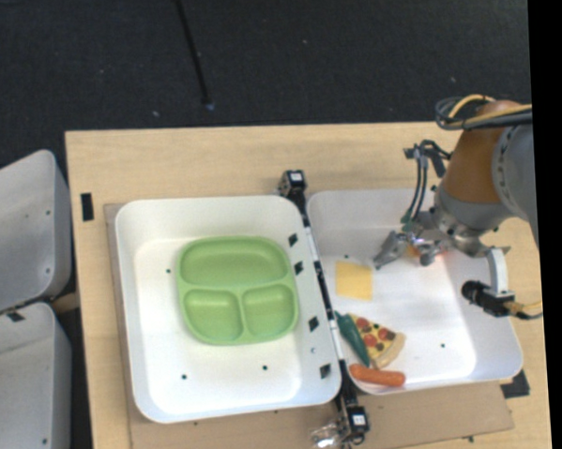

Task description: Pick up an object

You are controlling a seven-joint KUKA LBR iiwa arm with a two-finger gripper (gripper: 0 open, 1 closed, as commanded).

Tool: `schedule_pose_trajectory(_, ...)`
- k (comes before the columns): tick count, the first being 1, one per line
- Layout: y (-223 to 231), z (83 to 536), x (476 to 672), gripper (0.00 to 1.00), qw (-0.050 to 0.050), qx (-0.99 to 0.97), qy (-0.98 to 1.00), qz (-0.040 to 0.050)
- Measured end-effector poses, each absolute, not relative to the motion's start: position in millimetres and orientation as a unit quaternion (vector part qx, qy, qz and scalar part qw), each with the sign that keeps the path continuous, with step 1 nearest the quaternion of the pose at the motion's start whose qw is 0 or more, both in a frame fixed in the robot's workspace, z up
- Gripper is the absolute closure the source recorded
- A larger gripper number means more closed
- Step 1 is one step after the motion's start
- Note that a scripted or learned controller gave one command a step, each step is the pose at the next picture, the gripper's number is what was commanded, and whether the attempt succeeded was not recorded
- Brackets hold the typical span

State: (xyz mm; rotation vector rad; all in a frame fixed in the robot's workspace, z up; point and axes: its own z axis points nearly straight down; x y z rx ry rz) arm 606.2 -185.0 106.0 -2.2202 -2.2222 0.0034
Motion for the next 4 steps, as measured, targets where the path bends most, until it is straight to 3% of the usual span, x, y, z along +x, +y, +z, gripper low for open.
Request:
schedule_pose_trajectory(1,-186,120,607.3,1.0,-0.002,-0.707,-0.707,-0.0008)
schedule_pose_trajectory(3,-187,217,609.6,1.0,-0.003,-0.706,-0.708,-0.0014)
schedule_pose_trajectory(4,-134,212,597.3,1.0,0.0,-0.706,-0.709,0.0003)
